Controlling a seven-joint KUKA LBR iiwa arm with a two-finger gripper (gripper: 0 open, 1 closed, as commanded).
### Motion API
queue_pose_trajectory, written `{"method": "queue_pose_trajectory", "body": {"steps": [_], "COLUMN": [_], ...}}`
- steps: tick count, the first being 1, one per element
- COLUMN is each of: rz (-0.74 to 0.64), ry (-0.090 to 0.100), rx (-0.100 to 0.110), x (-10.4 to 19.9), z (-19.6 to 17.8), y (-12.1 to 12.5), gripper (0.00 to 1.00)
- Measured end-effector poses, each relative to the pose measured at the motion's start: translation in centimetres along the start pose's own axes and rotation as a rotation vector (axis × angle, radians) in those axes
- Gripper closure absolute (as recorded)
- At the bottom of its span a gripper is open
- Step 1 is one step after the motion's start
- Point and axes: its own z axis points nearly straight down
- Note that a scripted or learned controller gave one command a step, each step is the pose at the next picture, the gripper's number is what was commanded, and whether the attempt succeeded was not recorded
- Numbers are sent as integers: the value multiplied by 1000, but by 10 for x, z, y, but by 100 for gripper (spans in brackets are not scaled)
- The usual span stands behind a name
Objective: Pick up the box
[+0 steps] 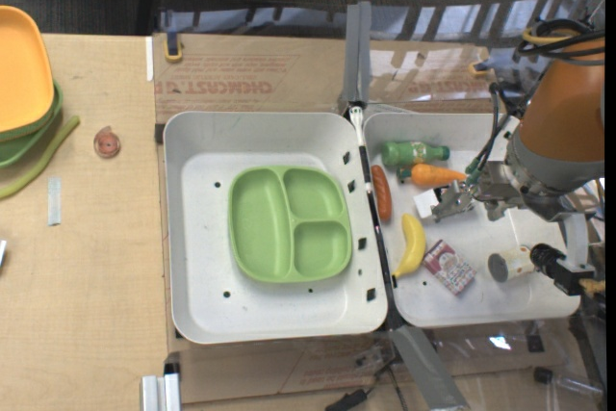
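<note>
Sitting low in the right bin (pixel 539 303), the box (pixel 449 267) lies flat near the front wall, with bare white floor around most of it. One banana (pixel 412 244) lies just beside it on the left. One hot dog (pixel 382 192) hugs the wall between the bins. One green bottle (pixel 414 152) and one carrot (pixel 435 175) lie near the back. The arm (pixel 563 125) leans in from the right, and its gripper (pixel 452 203) hangs above the box, apart from it; I cannot tell how wide it is. The left bin (pixel 192 207) holds one green tray (pixel 290 224) with room all around.
</note>
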Motion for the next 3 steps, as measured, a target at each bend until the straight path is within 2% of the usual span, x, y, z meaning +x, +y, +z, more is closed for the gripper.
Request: {"method": "queue_pose_trajectory", "body": {"steps": [1,2,3], "rz": [25,38,41], "ry": [0,1,1], "rx": [-3,-1,0], "x": [-8,-3,-4], "z": [101,101,93], "y": [-7,-36,-36], "gripper": [0,0,100]}}
